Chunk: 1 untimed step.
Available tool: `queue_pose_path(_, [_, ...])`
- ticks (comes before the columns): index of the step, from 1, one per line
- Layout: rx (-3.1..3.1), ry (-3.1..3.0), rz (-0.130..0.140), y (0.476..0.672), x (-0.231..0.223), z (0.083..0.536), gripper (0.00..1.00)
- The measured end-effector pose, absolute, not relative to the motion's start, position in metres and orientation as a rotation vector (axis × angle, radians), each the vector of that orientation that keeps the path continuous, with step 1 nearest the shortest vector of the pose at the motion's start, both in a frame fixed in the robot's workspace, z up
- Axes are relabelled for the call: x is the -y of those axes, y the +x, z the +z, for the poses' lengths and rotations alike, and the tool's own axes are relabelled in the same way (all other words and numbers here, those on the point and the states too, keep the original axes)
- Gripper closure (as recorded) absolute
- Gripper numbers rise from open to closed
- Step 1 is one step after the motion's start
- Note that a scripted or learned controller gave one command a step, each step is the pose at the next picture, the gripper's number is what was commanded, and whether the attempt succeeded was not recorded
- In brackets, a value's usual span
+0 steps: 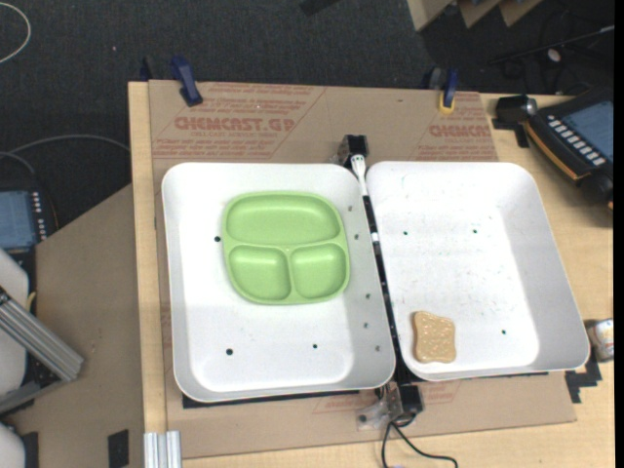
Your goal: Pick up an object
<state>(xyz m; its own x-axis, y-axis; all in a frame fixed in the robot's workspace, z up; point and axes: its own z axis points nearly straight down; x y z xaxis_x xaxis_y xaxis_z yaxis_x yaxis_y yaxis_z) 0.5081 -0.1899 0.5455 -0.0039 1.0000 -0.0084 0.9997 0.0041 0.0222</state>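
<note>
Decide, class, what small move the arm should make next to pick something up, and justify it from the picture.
Probably bring the gripper down over the tan cracker-shaped piece at the near left corner of the right bin. It lies flat and alone, and looks easier to pinch than the broad green divided plate in the left bin.

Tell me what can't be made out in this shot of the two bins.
- Tan slab in the right bin, camera view: too small and soft to tell toy bread from cracker.
- Green tray in the left bin: its underside is hidden by its own body.
- Tablet at the right edge: cut off by the frame.
</note>
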Motion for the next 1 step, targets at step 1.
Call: queue_pose_path(1, [-2.228, 2.231, -0.009, 0.4775, 0.1783, 0.4287, 1.0])
